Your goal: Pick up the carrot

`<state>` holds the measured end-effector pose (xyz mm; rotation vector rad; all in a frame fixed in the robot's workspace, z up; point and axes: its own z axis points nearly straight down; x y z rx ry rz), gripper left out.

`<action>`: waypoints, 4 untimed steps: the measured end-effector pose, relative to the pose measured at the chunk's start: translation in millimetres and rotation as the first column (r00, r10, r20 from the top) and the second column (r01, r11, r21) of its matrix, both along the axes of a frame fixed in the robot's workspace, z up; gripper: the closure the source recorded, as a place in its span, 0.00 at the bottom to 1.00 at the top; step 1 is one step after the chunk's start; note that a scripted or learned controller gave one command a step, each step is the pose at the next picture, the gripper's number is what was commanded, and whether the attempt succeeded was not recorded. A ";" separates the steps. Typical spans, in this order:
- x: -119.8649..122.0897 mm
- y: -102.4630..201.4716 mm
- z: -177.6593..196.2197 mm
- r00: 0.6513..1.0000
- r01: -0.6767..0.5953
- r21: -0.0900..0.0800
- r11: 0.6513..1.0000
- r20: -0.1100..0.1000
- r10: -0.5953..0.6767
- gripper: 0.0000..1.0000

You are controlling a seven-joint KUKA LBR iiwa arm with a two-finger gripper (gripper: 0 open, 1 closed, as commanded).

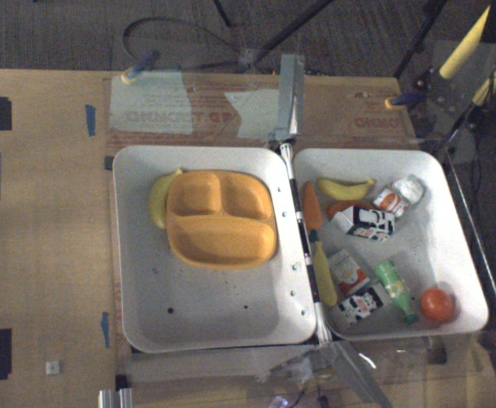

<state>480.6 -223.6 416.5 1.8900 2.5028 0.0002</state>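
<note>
Carrot (312,206) lies in the right bin (460,245), pressed along its left wall, just below the banana (344,188) and beside a small carton (365,221); hand state: you cannot tell; risk: your fingers may strike the wall or catch the carton; a second orange piece (339,206) nearby could draw the grasp.
</note>
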 end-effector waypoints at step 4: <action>21.5 93.0 -284.0 0.995 -0.103 0.004 0.995 -0.007 0.103 0.00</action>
